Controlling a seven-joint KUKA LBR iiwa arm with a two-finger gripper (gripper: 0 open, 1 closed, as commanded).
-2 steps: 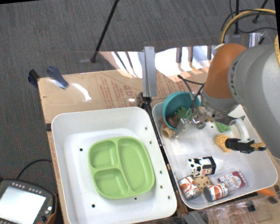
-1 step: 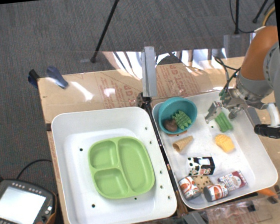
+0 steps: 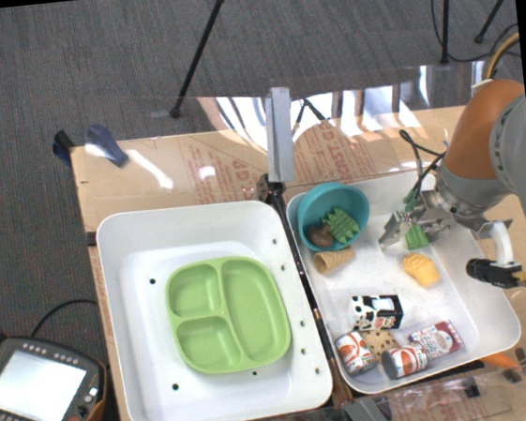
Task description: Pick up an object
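While the arm (image 3: 492,146) is reaching in from the right, I'm watching the jaws (image 3: 414,228) hanging low over the right bin (image 3: 500,305), and they're spread apart around a small green object (image 3: 416,234). That green piece is sitting between the metal fingers, so I'm reading it as gripped, though I'm not able to tell whether it's off the bin floor. Just below it, a yellow corn cob (image 3: 422,269) with a bumpy surface is lying on the white plastic. Left of the jaws, a teal bowl (image 3: 333,214) is holding a ridged green toy (image 3: 342,224) and a brown rounded lump (image 3: 320,235), and a tan waffle cone (image 3: 334,260) is resting beside its rim. Nearer the front edge I'm seeing a black-and-white patterned carton (image 3: 377,312), two red-and-white cans (image 3: 356,352) (image 3: 405,360) lying on their sides, and a flat red-and-white packet (image 3: 436,338). Over in the left bin (image 3: 127,258), a smooth lime-green divided plate (image 3: 228,314) is lying flat.
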